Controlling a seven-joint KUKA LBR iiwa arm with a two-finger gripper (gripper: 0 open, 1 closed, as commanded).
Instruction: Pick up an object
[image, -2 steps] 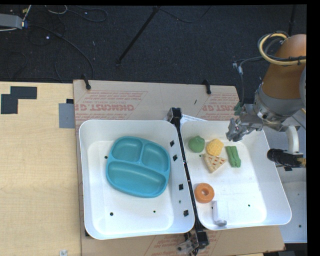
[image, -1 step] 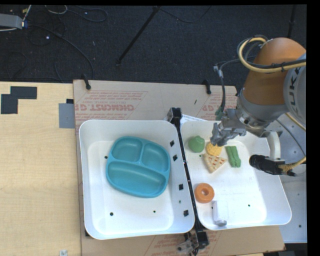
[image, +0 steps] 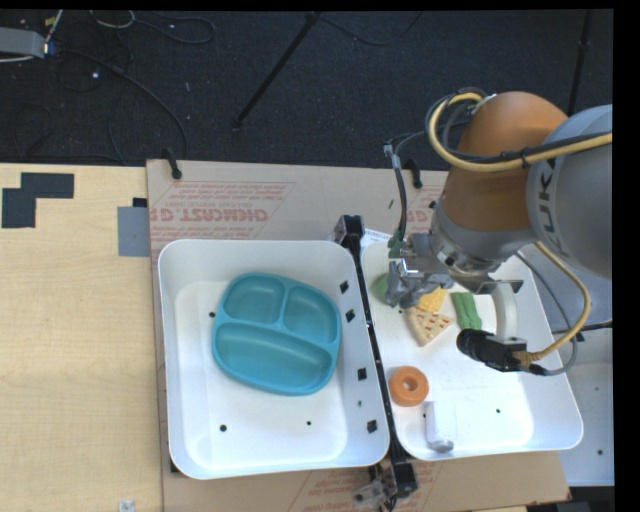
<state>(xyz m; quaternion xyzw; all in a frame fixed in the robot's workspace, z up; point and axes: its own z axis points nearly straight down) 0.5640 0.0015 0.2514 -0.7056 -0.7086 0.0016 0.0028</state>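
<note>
- Where cardboard (image: 250, 200) lies under the bins, we read mirrored red print (illegible).
- Left bin (image: 190, 300): teal divided plate (image: 277, 333).
- Right bin (image: 540, 420): waffle wedge (image: 432, 322), orange ring (image: 408, 385), green piece (image: 466, 308).
- Gripper (image: 405, 285) sits beside the wedge; we cannot tell its grip.

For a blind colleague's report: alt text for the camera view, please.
A grey and orange arm lowers its claw into the right bin by a waffle toy, an orange ring nearby; the left bin holds a teal divided plate.
</note>
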